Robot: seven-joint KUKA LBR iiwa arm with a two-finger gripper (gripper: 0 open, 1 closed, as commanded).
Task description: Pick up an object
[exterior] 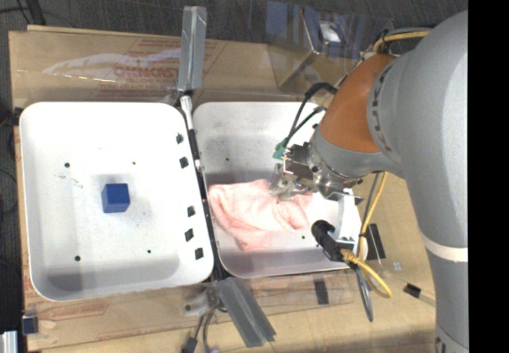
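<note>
Two shallow white bins sit side by side on the table [95, 49], which is covered with brown cardboard. The left bin [48, 264] holds one small blue cube [116, 197], resting flat on the bin floor a little to the 9 o'clock side of the bin's centre, well apart from every wall. The right bin [238, 121] holds a crumpled pink cloth [250, 216], lying in the bin's 6 o'clock half and spreading from near the divider toward the 3 o'clock wall. The cloth is bunched and folded, with a raised ridge at its 2 o'clock corner.

The arm [413, 105], grey with an orange band [358, 109], comes in from 3 o'clock and bends down over the right bin. The gripper [286, 182] is at the cloth's 2 o'clock edge, touching or just above the raised fabric. Whether the gripper is spread, closed, or pinching the cloth cannot be told; the wrist hardware hides that spot. Green and black cables [298, 125] loop by the wrist, and a yellow cable [370, 272] hangs at the bin's 4 o'clock corner. A grey metal bracket [191, 45] stands at 12 o'clock between the bins, another [242, 312] at 6 o'clock.
</note>
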